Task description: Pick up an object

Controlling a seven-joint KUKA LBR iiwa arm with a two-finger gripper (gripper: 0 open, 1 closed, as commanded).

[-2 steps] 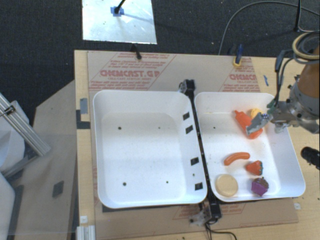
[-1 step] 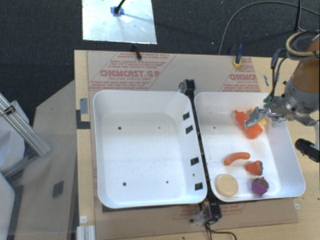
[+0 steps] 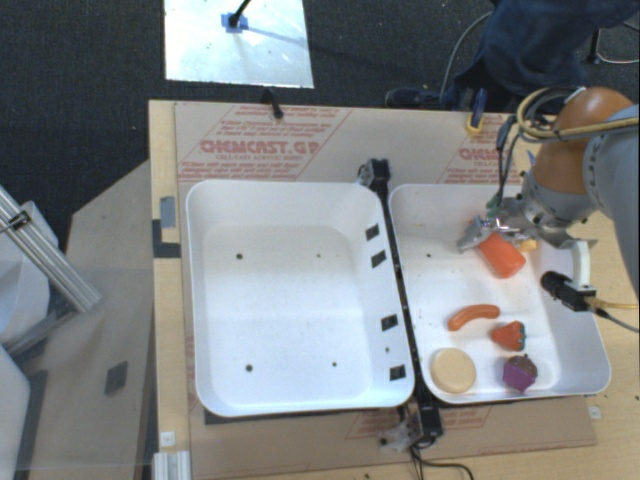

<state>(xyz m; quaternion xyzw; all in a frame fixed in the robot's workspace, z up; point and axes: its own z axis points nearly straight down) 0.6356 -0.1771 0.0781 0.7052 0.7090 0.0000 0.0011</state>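
Camera view, catalogue of contents. Right-hand shallow white plastic bin (image 3: 590,368): five loose items. Left-hand shallow white plastic bin (image 3: 215,298): bare floor with a few dark specks.

Item 1, the likely target: stubby orange cylinder, smooth and plastic-looking, carrot-like (image 3: 502,255). It lies tilted on the floor of the right bin, in its upper half. Its upper end sits directly under the two-finger metal gripper (image 3: 490,230), touching or very nearly touching it.

Gripper state: whether the fingers are spread or pinched cannot be told; the wrist hides them. The orange cylinder is not visibly between them, so no hold is claimed.

Item 2: slim orange-red sausage shape (image 3: 472,316), lying mid-bin, well below the cylinder.
Item 3: small red-orange wedge-like lump with a green tip (image 3: 509,335), just beside the sausage shape.
Item 4: flat pale-cream disc (image 3: 453,370), near the bin's lower left corner.
Item 5: small purple rounded lump (image 3: 519,372), beside the disc.

Risks, judged:
- The cylinder is round and smooth. A pinch near its end, not its middle, could squeeze it out sideways.
- It lies at a slant. Fingers closing across the wrong axis could roll it away.
- A lift begun off-centre may let the free end swing and drop.
- A black cabled part (image 3: 565,290) on the arm hangs low over the bin's right side and may brush the rim.
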